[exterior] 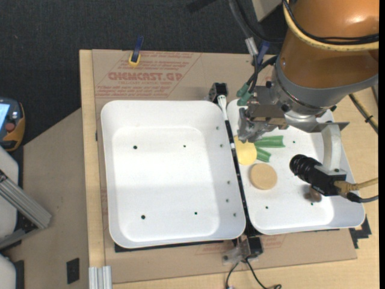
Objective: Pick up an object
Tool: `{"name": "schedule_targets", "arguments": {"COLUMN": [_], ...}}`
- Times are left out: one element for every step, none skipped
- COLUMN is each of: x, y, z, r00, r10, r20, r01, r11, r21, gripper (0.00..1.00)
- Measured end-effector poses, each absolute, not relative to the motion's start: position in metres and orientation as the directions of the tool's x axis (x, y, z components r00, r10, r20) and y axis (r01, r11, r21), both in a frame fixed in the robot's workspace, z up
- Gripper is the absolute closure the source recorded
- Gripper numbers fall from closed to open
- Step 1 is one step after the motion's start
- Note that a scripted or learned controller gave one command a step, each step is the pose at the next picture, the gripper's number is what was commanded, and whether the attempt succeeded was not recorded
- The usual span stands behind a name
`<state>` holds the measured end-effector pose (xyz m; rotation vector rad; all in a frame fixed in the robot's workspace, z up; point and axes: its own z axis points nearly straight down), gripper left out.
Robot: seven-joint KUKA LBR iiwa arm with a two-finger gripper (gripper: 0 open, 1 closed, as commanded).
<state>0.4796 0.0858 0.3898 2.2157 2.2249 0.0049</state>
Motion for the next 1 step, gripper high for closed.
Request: {"name": "schedule_targets", "arguments": {"x": [0.4797], "y": [0.1251], "z": [0.4517], "r00": [-0.005], "r10": [1.000], "r20": [0.003], "r01": [1.000], "r11": [0.005], "r21": [0.008], "gripper": [1.00]}}
